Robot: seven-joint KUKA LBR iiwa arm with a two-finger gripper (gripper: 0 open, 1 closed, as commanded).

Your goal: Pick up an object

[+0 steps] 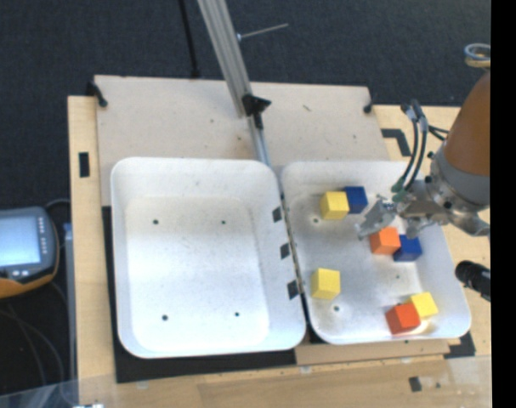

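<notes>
The surface (198, 113) is a pale wooden board that carries 2 shallow white bins side by side. The left bin (121, 228) has a bare speckled floor. The right bin (343, 330) holds 7 small cubes.

The grey arm (470, 147), with its orange band, comes in from the right and hangs over the right bin's far right part. A slanted aluminium rail (223, 41) rises from the surface behind the bins. Off the surface at the left sits a small grey screen device (15, 245).

The hand (392, 219) is low over the right half of the right bin, just above and touching the look of an orange cube (384, 241). How far its fingers are spread cannot be told, and nothing can be seen held between them.

Cubes in the right bin: the orange cube has a blue cube (408, 248) touching it on the right. Toward the back, a yellow cube (333, 205) sits against another blue cube (355, 198). A lone yellow cube (326, 282) lies near the left wall, well apart from the rest. At the front right corner, an orange cube (402, 317) touches a yellow cube (424, 304).
</notes>
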